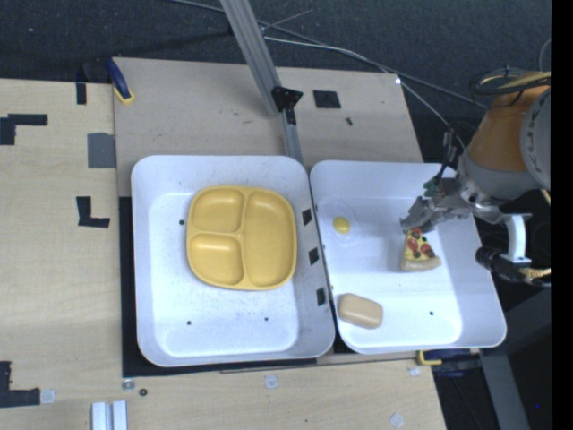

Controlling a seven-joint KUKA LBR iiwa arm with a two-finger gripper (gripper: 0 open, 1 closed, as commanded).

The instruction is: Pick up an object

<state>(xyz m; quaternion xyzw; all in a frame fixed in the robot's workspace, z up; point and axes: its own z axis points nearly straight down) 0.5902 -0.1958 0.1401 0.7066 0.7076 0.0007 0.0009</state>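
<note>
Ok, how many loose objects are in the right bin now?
3: a small yellow piece near its left wall, a tan block at front left, a pizza slice under the gripper.

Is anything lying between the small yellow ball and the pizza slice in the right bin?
No. In the camera view, bare white bin floor separates the small yellow ball from the toy pizza slice. The tan block sits nearer the front edge, off that line.
</note>
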